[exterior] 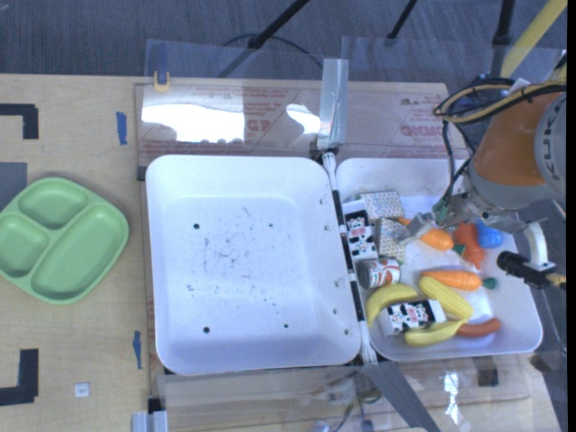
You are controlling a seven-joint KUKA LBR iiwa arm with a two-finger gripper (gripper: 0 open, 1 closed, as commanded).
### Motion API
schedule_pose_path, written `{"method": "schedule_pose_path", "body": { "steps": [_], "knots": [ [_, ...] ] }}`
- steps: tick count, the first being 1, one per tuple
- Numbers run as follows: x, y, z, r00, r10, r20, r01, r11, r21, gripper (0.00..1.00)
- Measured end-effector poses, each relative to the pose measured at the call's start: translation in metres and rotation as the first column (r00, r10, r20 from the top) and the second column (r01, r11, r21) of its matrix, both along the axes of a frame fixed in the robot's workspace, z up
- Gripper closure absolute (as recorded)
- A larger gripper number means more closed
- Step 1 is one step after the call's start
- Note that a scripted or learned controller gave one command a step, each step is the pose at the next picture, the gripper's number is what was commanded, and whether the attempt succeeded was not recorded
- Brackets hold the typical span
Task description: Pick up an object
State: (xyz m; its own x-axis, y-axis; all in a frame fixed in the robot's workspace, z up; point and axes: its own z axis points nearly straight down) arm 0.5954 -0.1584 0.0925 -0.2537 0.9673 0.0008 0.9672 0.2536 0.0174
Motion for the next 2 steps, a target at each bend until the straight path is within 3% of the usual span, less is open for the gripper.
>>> {"method": "schedule_pose_path", "body": {
  "steps": [1, 2],
  "knots": [
    [0.0, -0.002, 0.005, 1.0, 0.0, -0.004, 0.0, 1.0, -0.003, 1.0],
    [0.072, -0.008, 0.042, 0.999, 0.045, -0.019, -0.046, 0.999, -0.004, 1.0]
  ]
}}
